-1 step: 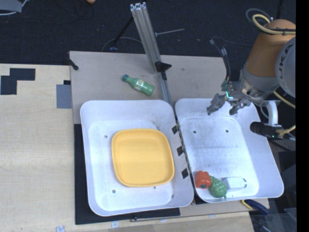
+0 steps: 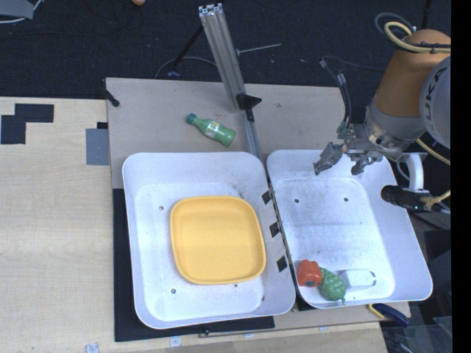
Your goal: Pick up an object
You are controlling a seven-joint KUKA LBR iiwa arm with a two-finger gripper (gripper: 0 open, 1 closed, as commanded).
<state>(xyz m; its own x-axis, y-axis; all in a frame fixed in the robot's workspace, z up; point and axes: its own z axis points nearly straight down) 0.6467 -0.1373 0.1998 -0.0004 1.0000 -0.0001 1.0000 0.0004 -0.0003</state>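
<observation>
My gripper (image 2: 342,162) hangs spread open and empty over the far end of the right bin (image 2: 401,230). The targets sit clustered in its near corner: a red toy (image 2: 309,273) touching a green one (image 2: 332,286), a white piece (image 2: 359,277) beside. They look light, hard and slick; I'd pinch the red one across its middle

even overhead light, slightly soft

A dark floor (image 2: 88,43) strewn with cables lies at the far side. A pale wooden desk (image 2: 51,219) fills the left, a slanted aluminium post (image 2: 224,50) rising behind.
</observation>
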